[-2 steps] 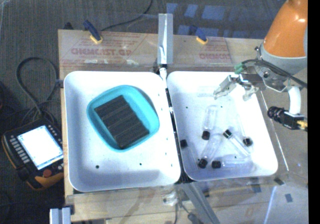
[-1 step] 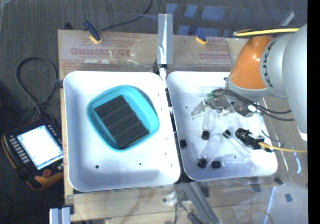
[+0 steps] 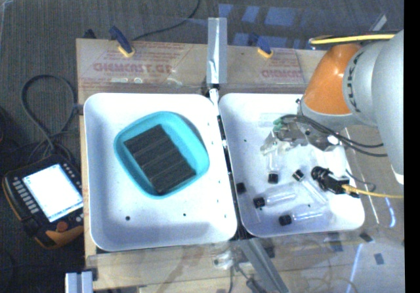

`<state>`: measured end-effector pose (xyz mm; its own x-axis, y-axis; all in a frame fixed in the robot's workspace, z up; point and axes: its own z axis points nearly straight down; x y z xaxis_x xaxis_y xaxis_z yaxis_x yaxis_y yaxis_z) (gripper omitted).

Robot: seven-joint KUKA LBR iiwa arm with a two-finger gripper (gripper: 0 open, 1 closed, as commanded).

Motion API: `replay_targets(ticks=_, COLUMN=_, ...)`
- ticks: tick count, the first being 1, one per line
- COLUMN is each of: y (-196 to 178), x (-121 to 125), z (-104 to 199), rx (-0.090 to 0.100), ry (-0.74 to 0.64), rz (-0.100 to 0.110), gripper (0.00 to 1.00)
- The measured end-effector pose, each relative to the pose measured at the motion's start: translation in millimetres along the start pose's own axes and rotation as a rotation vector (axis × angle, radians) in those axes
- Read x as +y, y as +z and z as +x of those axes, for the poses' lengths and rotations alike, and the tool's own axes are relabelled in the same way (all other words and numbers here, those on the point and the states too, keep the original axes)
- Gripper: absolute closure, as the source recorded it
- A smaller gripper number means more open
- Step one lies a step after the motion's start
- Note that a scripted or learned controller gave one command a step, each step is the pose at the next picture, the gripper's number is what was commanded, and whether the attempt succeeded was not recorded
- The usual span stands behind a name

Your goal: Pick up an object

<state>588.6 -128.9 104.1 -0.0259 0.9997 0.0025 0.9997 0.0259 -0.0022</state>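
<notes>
Arm parked low over the right bin, going after the clear bits there

The gripper (image 3: 279,136) hangs over the right bin (image 3: 244,121), probably because that's where the loose stuff is: clear tubes with black caps (image 3: 275,200) lying flat near the front wall, a few small dark pieces beside them. Can't tell how the jaws stand, too blurry. The left bin (image 3: 98,219) on the worktop holds a blue tray (image 3: 125,144) with a black ridged block (image 3: 159,157), well apart. The wrist cables (image 3: 331,180) dangle close to the tubes.

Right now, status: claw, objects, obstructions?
Claw low in right bin, grip unclear. Clear vials loose near it. Blue dish in left bin, well apart.
</notes>
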Motion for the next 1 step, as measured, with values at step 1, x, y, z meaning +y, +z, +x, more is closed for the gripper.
replay_targets(ticks=1, y=-109.7, x=32.4, z=61.8, rx=-0.003, ry=0.01, rz=-0.002, gripper=1.0)
